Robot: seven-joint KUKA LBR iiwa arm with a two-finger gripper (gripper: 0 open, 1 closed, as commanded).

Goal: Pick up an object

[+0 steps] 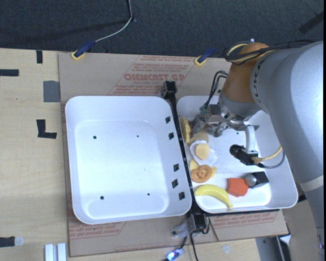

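Reach step: gripper low in right bin nr fried egg; finger state can't tell; next, needs closing on sth

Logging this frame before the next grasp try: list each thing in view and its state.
Yellow plastic banana: lying flat at the right bin's near edge.
Fried egg toy: lying flat, yolk up.
Orange pretzel-shaped toy: flat, just below the egg.
Red-orange block: resting on the bin floor.
Right white bin: holds all the toys.
Gripper: low over the right bin's far end.
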